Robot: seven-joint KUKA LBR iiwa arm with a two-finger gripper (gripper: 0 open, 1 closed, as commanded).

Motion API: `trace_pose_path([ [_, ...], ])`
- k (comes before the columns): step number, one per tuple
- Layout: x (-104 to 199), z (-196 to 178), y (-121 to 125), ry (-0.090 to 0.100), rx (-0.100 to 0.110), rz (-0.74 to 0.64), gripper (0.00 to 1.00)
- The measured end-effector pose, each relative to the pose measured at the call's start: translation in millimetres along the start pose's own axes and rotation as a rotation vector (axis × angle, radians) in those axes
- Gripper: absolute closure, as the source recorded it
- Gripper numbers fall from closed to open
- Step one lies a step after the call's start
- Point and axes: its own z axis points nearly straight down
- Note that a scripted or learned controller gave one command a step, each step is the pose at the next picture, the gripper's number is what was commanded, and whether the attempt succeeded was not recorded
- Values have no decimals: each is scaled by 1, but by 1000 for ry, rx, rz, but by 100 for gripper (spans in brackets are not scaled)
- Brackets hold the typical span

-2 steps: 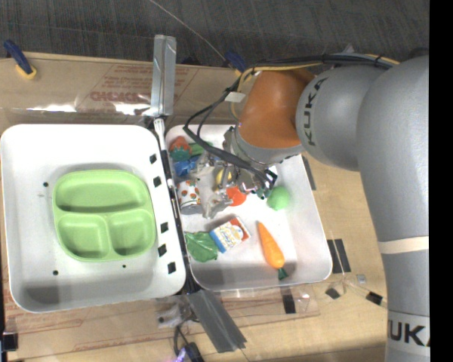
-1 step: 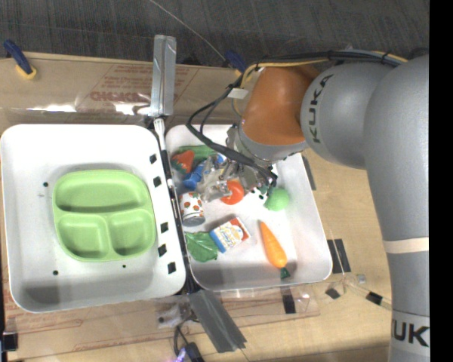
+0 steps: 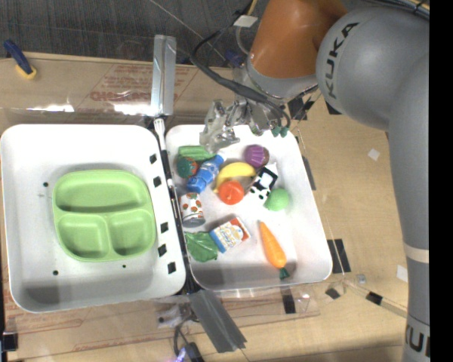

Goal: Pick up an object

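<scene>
My gripper (image 3: 220, 130) hangs over the back left part of the right bin (image 3: 311, 236), its metal fingers pointing down with nothing between them. Just below it lie a green block (image 3: 192, 153), a blue bottle (image 3: 204, 173) and a teal piece (image 3: 184, 167). Further right sit a yellow banana (image 3: 235, 173), a purple plum (image 3: 256, 155), an orange-red tomato (image 3: 231, 193), a black-and-white die (image 3: 263, 185) and a green ball (image 3: 278, 199). Toward the front lie a small can (image 3: 192, 207), a snack carton (image 3: 229, 234), a green leaf (image 3: 201, 246) and a carrot (image 3: 272, 246).
The left bin (image 3: 23, 164) holds a green divided tray (image 3: 103, 214). A metal bar (image 3: 163, 74) stands at the back between the bins. The arm's grey and orange body (image 3: 317, 36) looms over the right bin's back right corner.
</scene>
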Motion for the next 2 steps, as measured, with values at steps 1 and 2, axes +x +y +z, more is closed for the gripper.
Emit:
trace_pose_path([
  [1, 56, 112, -31, 15, -10, -572, 100],
  [2, 12, 4, -19, 1, -1, -389, 100],
])
